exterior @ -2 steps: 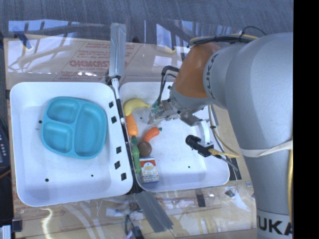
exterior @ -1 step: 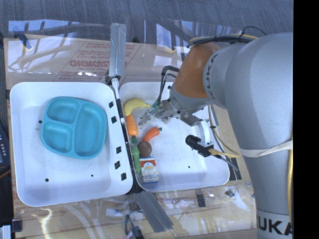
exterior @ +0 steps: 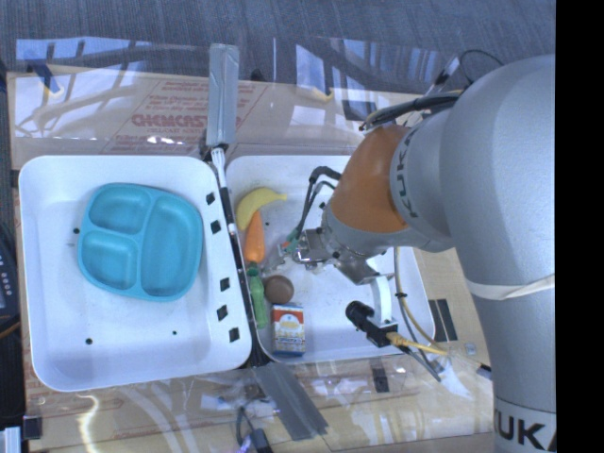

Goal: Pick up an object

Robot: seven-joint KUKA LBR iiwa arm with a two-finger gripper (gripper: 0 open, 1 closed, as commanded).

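Nearest us, we read "KUKA" on the grey arm (exterior: 514,253). Its tool (exterior: 307,248) sits low in the right bin (exterior: 326,347); we cannot tell its state. That bin holds a small carton (exterior: 289,329), a brown ball (exterior: 278,289), a green stick (exterior: 258,295), a carrot (exterior: 255,241) and a banana (exterior: 257,202). Beyond, the left bin (exterior: 57,338) holds a blue divided plate (exterior: 142,241). Faint red lettering on the counter (exterior: 123,111) starts "CHEMCAST".

bright daylight | glare streaks on bench (exterior: 123,111) | soft focus | faint shadows
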